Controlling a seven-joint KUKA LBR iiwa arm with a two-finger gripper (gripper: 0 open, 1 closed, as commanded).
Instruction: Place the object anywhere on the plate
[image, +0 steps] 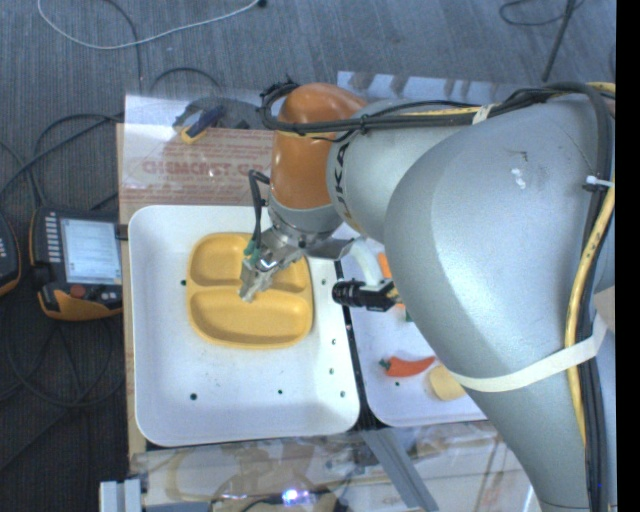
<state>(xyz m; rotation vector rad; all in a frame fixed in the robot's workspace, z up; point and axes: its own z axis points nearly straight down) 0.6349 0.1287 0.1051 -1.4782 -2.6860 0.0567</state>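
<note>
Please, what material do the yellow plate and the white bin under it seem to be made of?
The yellow divided plate looks like moulded plastic with a smooth, slightly glossy finish: even colour, rounded edges and soft highlights on its rims. The left white bin also looks like plastic, possibly painted metal; it is smooth and matte white, with rounded corners and a few small dark dots.

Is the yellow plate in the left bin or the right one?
Left bin. The plate lies flat inside the left bin, with the gripper over its middle.
</note>
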